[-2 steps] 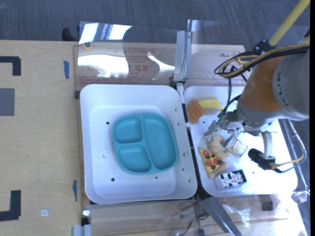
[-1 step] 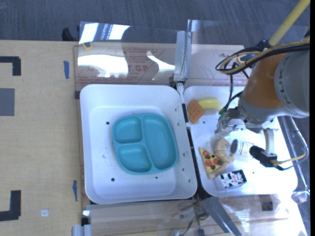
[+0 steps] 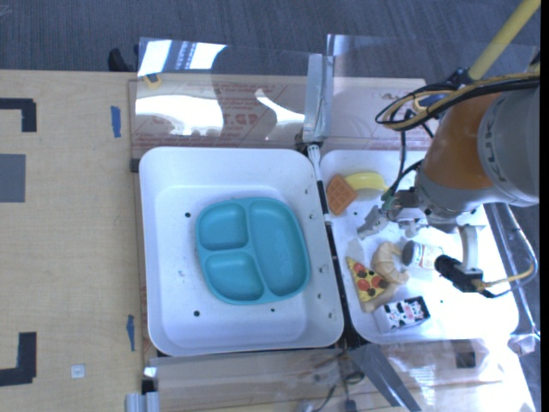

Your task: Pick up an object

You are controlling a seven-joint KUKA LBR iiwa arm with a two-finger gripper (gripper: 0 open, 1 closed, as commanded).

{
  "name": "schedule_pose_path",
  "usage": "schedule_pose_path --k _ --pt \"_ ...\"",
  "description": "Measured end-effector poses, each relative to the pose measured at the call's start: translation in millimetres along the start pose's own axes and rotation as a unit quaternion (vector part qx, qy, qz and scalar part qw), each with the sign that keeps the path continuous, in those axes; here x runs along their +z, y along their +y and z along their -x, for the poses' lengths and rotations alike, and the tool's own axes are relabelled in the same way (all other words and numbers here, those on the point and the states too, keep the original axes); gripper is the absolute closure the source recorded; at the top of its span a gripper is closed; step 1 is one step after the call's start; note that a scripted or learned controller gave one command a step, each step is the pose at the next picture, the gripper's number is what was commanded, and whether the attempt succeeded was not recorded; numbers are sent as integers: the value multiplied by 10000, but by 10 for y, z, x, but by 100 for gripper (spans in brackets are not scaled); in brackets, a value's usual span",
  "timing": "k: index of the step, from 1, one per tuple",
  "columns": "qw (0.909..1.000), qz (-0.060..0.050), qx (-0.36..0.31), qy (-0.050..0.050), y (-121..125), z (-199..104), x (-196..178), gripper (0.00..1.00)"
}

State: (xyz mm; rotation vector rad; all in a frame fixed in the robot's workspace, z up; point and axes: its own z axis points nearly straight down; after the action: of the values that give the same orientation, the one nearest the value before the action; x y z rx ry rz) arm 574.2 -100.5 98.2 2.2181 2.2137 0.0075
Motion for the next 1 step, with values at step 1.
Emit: schedule_pose_path --k 1 --pt "10000 -21 -5 8 -725 68 100 0"
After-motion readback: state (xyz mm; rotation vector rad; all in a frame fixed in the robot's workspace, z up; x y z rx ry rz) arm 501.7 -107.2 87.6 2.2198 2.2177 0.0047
